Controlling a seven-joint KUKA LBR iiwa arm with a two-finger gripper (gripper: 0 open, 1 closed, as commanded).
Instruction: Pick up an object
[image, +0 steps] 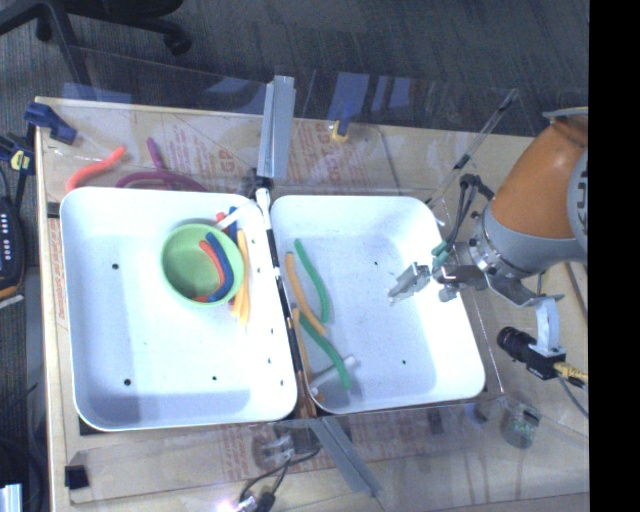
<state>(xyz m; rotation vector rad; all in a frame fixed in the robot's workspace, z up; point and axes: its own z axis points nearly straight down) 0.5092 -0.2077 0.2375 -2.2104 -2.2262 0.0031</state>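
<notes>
My gripper (410, 282) hangs over the right side of the right bin (385, 375), with bare white floor under it. Its fingers stand apart and nothing is between them. Along the right bin's left side lie a green curved strip (312, 280), an orange strip (302, 298) and a second green strip (332, 357). In the left bin (150, 390) sits a green bowl (190, 265) holding red and blue curved pieces, with orange and yellow sticks (242, 285) leaning at its right edge.
The arm's orange and grey body (535, 210) looms over the right bin's right rim. A red strip (95, 168) and a purple loop (160, 180) lie on the bench behind the left bin. A metal divider (275, 125) stands between the bins at the back.
</notes>
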